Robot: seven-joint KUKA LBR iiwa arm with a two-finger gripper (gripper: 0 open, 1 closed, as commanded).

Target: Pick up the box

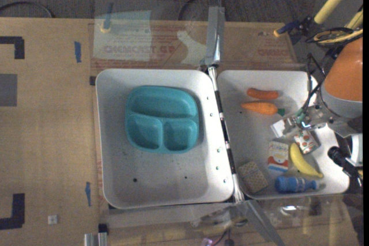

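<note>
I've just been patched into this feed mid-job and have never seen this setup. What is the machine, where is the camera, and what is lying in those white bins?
You are looking down at a slant from one fixed camera above a bench. Two shallow white bins sit side by side. The left bin holds a teal divided tray. The right bin holds two orange carrots, a small white and orange box, a yellow banana, a blue bottle and a tan sponge-like block.

The grey and orange shape at the right is a robot arm reaching in. Its hand hangs low over the right bin, above a small red and white carton. I cannot tell whether it grips anything. The box lies flat in the bin, apart from the hand.
</note>
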